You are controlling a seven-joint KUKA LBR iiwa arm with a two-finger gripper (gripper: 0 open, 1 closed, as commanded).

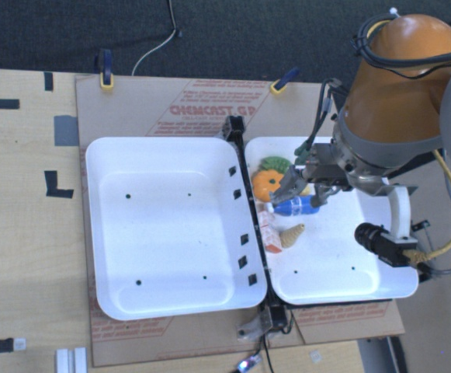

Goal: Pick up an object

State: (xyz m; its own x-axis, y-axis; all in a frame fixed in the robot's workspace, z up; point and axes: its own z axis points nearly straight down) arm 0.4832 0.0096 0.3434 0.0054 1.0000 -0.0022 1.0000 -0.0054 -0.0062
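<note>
Orange-banded wrist (404, 61) looms closest to the lens, and beneath it the gripper (309, 186) hangs low over the right bin (349, 290), at the edge of a small heap of things. Whether it is spread or pressed together cannot be told from this slant, because the wrist housing shades it, and nothing can be seen to be pinched. Directly under the gripper, touching or nearly so, lies the blue object (296, 206), the likeliest thing to be taken. It is a short, rounded piece, bottle-like, lying on its side with a paler end pointing away from the divider. It looks smooth and hard, so it would probably roll or squirt sideways if caught off-centre. A good grasp would, in my judgement, close across its narrow width rather than along its length, come straight down, and seat low enough to hold past the curve. Crowding is the hazard. Just beside the gripper on the divider side sits the orange ball (267, 185), with a green leafy piece (275, 164) beyond it. Nearer the bin's front edge lie a tan cone (292, 235) and a red-and-white packet (268, 231) against the black divider (244, 200). Any sideways drift risks nudging the ball rather than catching the target. Well apart, past the divider, is the left bin (101, 208).
</note>
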